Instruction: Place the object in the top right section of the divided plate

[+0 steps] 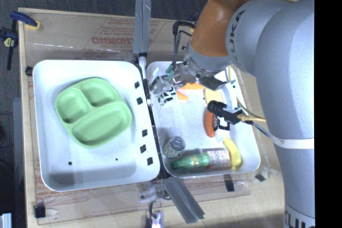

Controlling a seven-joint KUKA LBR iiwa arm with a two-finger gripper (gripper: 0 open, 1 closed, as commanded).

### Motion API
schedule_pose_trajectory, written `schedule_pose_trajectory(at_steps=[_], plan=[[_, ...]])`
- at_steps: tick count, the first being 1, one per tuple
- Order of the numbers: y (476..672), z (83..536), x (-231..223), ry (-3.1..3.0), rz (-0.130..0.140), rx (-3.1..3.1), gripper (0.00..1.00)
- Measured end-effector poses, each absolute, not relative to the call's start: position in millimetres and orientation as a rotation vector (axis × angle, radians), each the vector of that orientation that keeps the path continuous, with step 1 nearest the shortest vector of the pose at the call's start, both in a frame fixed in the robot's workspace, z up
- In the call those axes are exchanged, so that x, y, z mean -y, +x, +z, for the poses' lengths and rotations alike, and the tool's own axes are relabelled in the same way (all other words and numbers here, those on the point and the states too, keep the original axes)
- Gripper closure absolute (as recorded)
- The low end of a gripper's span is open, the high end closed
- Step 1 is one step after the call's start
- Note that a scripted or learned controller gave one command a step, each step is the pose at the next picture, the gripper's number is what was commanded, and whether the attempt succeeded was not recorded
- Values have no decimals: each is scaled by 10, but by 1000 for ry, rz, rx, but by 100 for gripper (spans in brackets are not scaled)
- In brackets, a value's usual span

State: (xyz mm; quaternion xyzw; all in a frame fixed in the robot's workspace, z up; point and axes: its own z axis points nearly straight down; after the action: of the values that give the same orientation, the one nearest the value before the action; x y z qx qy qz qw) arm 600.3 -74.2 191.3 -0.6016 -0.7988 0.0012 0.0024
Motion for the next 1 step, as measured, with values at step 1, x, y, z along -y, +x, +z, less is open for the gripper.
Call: schedule_pose_trajectory(at_steps=[1], plan=[[5828, 1950, 519, -1891, 3, 2506, 100]])
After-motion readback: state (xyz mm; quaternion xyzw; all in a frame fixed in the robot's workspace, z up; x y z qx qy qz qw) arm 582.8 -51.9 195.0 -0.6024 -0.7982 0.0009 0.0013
